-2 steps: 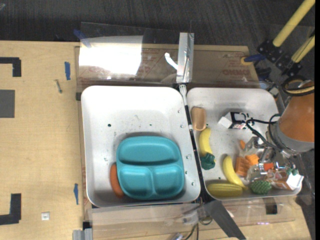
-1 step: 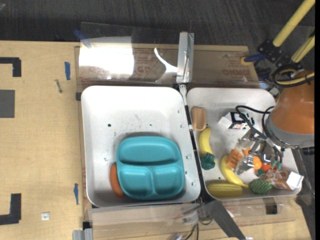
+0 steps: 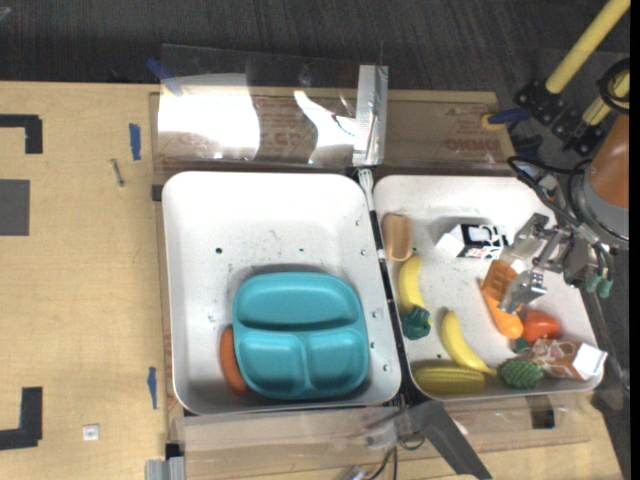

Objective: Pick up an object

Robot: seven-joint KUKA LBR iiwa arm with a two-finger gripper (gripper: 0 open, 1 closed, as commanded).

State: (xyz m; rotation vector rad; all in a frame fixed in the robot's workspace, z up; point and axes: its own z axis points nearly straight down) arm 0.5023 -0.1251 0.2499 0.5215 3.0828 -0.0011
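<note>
Bins sit side by side on the bench, and we see both from above at a slant. We find the left bin (image 3: 190, 218) holding a teal divided tray (image 3: 298, 334), turned so its three compartments face up, with an orange object (image 3: 230, 360) partly tucked under the tray's left edge.

We count many more pieces in the right bin (image 3: 440, 200). A tan cylinder (image 3: 397, 236) lies near its upper left corner. Below it a yellow banana (image 3: 410, 281) runs down to a dark green piece (image 3: 415, 321) that touches its lower end. A second banana (image 3: 460, 340) lies slantwise nearer the middle, and a yellow corn cob (image 3: 450, 378) rests along the front wall. Just beside the cob sits a knobbly green item (image 3: 519, 372), and a packet with a red and white wrapper (image 3: 567, 356) lies at the front right corner; we cannot read its print. A black and white card (image 3: 478, 239) lies near the back; its markings are too blurred for us to read.

We see the gripper (image 3: 524, 280) low over the bin's right part, above an orange carrot (image 3: 500, 313) and near a red tomato (image 3: 541, 326). We cannot tell how its jaws stand, nor whether it touches anything.

Faint reddish lettering on the cardboard behind the bins is illegible.
</note>
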